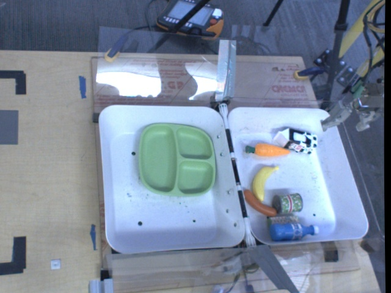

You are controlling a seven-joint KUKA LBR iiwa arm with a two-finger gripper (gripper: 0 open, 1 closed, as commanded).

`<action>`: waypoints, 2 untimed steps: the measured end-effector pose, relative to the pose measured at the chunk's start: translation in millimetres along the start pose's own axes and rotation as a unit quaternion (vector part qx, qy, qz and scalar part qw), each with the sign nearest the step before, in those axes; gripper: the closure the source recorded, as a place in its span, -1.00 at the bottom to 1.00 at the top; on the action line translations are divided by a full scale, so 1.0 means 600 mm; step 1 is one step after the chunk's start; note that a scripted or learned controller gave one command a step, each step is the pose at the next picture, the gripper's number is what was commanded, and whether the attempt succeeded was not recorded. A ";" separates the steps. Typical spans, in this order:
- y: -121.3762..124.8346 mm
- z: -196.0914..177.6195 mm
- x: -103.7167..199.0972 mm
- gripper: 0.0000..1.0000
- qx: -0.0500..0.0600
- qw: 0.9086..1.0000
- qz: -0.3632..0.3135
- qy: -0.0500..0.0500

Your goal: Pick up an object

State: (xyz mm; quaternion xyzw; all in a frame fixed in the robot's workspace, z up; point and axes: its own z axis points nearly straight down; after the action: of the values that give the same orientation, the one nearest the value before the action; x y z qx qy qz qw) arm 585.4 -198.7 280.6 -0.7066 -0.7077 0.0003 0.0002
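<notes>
Tool (pixel 349 110) at right bin's (pixel 342 182) far right rim, touching nothing; finger spread unclear; carrot (pixel 269 151) well apart

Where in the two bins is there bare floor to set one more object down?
Left bin: bare floor all around the green plate. Right bin: bare strip right of the can and carrot. Crowded: its left half, banana through bottle.

You see the tool (pixel 348 110) partly cut off at the right edge, its fingers too blurred to read. The sausage (pixel 259 203) lies partly under the banana (pixel 263 180). The can (pixel 288 202) label is illegible.
</notes>
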 end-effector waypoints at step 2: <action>0.102 0.228 0.036 -1.00 -0.001 0.994 -0.109 -0.001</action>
State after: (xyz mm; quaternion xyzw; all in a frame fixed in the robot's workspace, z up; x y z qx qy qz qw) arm 646.7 -177.0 143.8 -0.6255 -0.7802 -0.0003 -0.0012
